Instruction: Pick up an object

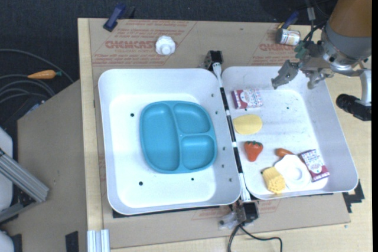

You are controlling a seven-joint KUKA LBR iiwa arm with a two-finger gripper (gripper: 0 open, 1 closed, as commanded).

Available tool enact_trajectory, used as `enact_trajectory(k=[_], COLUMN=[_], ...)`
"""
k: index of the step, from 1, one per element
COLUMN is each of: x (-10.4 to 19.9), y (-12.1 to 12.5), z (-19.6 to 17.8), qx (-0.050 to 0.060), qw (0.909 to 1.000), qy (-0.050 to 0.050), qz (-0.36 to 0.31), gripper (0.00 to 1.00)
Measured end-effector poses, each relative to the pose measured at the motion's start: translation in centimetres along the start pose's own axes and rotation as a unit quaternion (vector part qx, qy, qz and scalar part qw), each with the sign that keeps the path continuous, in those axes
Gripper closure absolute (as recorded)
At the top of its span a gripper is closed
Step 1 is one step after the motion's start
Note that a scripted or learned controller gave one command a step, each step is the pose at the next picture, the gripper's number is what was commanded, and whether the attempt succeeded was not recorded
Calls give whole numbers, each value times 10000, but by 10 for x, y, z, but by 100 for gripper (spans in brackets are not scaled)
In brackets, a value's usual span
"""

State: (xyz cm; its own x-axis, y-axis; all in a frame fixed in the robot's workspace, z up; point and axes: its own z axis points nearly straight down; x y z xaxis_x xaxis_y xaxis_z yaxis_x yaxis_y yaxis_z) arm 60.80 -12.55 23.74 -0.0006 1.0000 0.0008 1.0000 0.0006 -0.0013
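Camera view gives you the end effector (299, 74) spread wide and holding nothing, above the right white bin (333, 127); the small red-and-white carton (247, 98) lies nearby inside it.

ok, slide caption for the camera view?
Gripper open above right bin of toy food; blue plate in left bin.

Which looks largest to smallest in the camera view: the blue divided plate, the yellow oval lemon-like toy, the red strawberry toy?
1. Blue divided plastic plate, by far the largest.
2. Yellow oval lemon-like toy.
3. Red strawberry toy, slightly smaller than the yellow one.
All lie at similar depth, so the order looks reliable.
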Motion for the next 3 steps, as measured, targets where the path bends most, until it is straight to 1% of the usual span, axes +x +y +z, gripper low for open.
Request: enact_trajectory(k=[1,2,3], x=[-35,22,34], y=[52,59,10], z=[153,152,153], qx=[0,2,6], qw=[10000,10000,10000], qy=[-4,5,1], qz=[4,-2,7], gripper=[0,0,0])
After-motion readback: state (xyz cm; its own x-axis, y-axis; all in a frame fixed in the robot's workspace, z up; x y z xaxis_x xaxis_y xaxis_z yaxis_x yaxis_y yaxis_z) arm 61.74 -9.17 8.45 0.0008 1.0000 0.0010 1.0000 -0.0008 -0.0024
